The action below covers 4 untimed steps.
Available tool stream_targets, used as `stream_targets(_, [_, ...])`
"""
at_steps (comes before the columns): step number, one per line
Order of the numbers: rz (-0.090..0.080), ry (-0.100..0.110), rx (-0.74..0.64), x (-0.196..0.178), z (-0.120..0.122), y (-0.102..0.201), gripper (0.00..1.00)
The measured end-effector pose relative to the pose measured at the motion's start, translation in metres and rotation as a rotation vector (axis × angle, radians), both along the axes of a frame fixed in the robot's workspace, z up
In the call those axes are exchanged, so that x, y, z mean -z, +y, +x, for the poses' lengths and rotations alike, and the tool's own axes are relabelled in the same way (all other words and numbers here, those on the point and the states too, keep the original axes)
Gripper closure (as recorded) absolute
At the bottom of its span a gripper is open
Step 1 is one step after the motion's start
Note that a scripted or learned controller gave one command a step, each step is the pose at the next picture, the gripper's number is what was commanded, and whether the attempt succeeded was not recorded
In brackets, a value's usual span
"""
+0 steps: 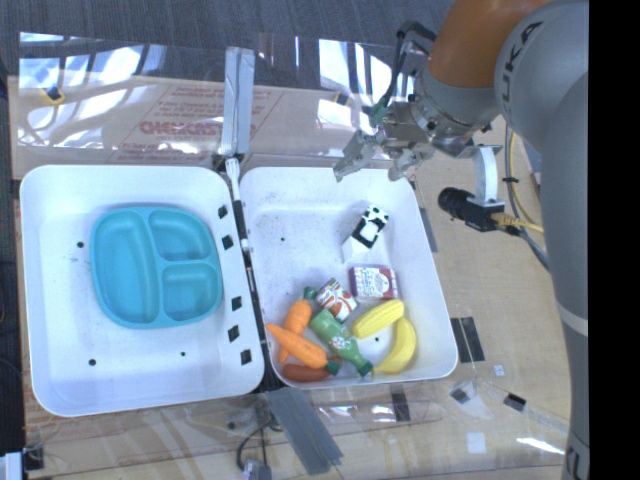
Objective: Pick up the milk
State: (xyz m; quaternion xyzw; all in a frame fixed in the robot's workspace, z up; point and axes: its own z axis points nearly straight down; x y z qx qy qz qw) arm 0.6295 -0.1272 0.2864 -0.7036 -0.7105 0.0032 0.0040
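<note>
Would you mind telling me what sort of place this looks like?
Probably a robotics lab bench: two white bins, toy food such as a milk carton, and a KUKA arm above them.

Unreadable mirrored red print on clear panel (pixel 180 118)

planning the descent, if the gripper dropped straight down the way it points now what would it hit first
Probably bare floor at the far edge of the right bin, not the milk. The gripper hangs open above that rim, and the carton lies nearer the camera. Depth is hard to judge from this slanted view.
</note>
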Motion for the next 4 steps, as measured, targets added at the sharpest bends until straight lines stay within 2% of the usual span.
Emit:
stream_targets(1, [0.002, -0.001, -0.133, 0.057, -0.018, -0.041, 0.0])
stream_targets(2, [-0.004, -0.023, -0.192, 0.169, 0.016, -0.064, 0.0])
stream_targets(3, [-0.006, -0.043, -0.306, 0.178, 0.007, -0.077, 0.0])
stream_targets(4, [-0.013, -0.046, -0.402, 0.178, -0.012, -0.08, 0.0])
